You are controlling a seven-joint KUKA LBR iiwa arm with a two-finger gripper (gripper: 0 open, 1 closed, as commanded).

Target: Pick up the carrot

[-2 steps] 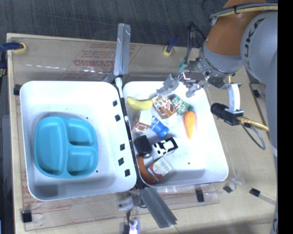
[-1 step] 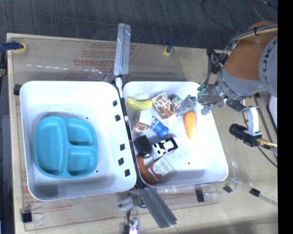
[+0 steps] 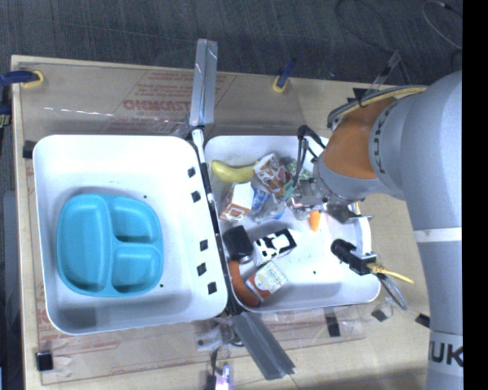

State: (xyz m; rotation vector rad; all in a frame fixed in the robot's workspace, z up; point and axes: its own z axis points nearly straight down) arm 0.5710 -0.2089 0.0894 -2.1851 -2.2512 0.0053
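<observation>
the arm reaches in from the right and its gripper [image 3: 313,205] is low over the right bin [image 3: 342,287], at the far right part of it. the carrot [image 3: 315,218], a small orange piece, is seen just under the wrist, touching or almost touching the gripper's end. the wrist covers the fingers from above, so i cannot tell how far they are open, or whether the carrot is really between them. in my judgement the step in hand is the grasp itself: the gripper is down at the carrot, but a lift is not yet shown. close on the left lie a banana [image 3: 230,171] and some crumpled packets [image 3: 270,177], and a black and white box [image 3: 274,243] is nearer the middle of the bin. the next move calls for a firm closing on the carrot alone and then a straight lift, without catching the packets beside it. the left bin [image 3: 49,161] holds a blue divided tray [image 3: 110,244], well apart from this work.
</observation>
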